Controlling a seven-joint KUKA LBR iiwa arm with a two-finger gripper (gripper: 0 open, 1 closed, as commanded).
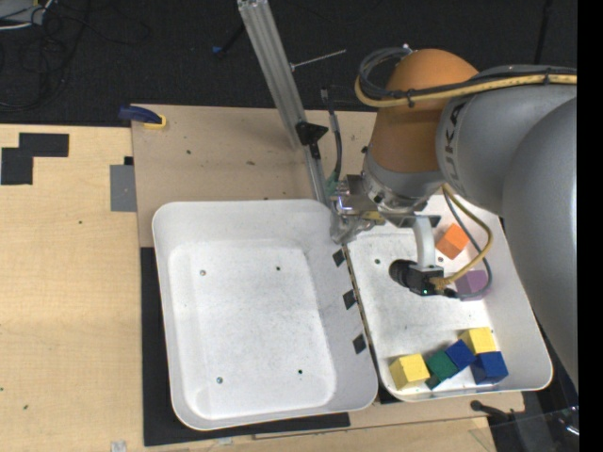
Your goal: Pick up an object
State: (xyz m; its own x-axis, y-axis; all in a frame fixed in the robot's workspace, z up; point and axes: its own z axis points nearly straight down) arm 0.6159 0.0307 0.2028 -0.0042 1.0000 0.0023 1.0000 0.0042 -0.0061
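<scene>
Nearest, a yellow block [409, 369], green block [440, 365] and blue block [488, 367] sit along the right bin's [528, 379] front edge, none in contact w/ the arm. The gripper [350, 215] hangs at that bin's far corner, beside the left bin [179, 252] — open or closed, can't tell. Nothing looks lifted — the pick is prob. all yet to do.
</scene>
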